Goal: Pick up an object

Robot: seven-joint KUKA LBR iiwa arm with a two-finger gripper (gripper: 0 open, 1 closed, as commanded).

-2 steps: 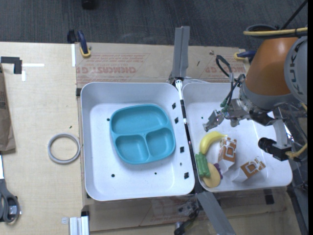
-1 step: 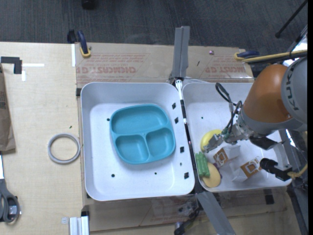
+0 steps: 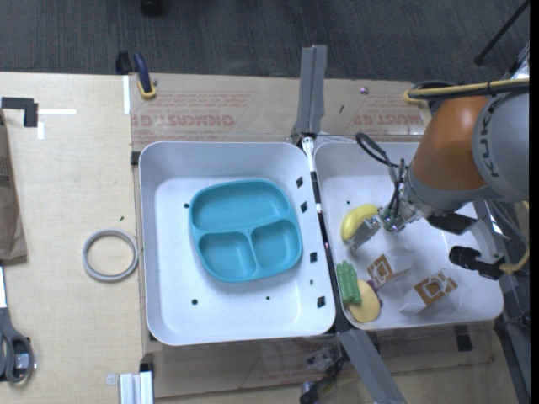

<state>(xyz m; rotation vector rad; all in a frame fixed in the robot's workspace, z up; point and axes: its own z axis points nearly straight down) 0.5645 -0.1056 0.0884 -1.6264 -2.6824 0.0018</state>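
Claw (image 3: 364, 236), partly masked by the wrist above it, sits low in the right bin (image 3: 484, 310); whether its fingers are parted or closed cannot be made out. One yellow banana (image 3: 357, 220) touches its far side. Nearer the camera lie two clear packets (image 3: 381, 269), one green piece (image 3: 347, 281) and one round yellow fruit (image 3: 366, 304). Well left, one blue tray (image 3: 245, 231) occupies the left bin (image 3: 164, 251).
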